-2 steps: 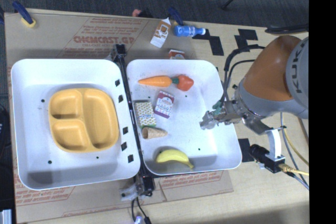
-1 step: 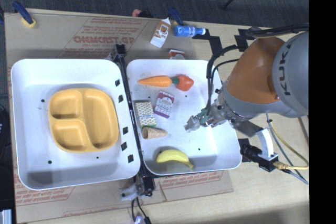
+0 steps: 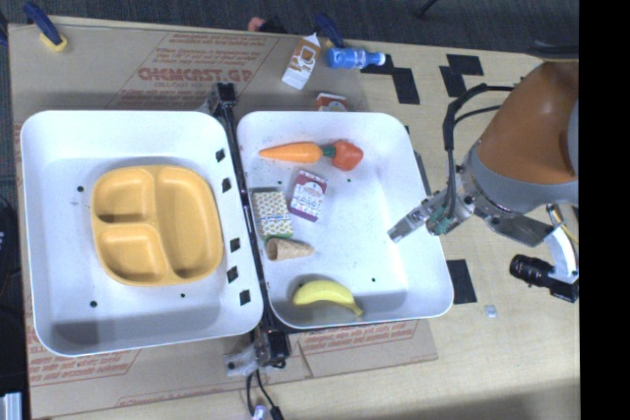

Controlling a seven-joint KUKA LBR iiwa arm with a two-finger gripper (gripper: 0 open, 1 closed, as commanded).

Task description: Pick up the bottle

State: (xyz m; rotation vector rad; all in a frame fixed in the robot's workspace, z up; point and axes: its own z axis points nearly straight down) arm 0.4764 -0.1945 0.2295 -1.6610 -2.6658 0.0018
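One bottle (image 3: 352,59) lies well apart from the end effector (image 3: 413,223).

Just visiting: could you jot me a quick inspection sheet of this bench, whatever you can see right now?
Surface: cardboard-covered bench bearing two white bins.
Job's things: blue bottle lying on the bench behind the right bin.
Clutter: carrot, banana, cone, small cartons in the right bin; yellow divided plate in the left bin.
Hand: hand above the right bin's right side.
Cables: black cable looping by the arm.
Surroundings: dark floor.
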